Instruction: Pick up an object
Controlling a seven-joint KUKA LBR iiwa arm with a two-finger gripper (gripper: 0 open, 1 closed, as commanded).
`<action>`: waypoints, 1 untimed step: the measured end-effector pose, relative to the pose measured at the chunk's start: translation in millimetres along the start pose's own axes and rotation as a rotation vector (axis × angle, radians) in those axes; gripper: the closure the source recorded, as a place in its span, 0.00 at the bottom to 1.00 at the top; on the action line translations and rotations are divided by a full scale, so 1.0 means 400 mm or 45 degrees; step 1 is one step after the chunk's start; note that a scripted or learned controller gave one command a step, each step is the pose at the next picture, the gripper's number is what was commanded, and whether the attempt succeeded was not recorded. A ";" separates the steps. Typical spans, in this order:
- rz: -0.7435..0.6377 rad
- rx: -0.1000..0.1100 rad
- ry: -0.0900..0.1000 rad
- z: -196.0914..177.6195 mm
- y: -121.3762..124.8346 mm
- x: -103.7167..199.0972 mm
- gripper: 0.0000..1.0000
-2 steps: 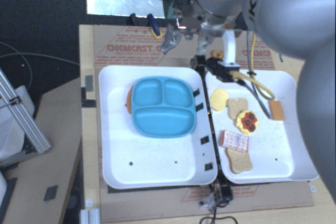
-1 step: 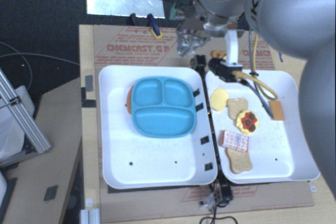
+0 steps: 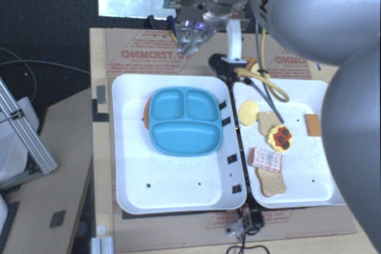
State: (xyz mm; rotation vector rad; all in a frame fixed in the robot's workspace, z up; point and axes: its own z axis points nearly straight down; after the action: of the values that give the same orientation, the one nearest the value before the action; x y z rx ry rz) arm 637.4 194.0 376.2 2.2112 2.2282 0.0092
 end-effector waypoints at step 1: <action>-0.002 -0.001 -0.001 -0.024 0.001 -0.007 1.00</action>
State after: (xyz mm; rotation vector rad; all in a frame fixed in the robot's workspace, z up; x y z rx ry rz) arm 637.9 191.3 385.9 2.2083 2.2292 0.0090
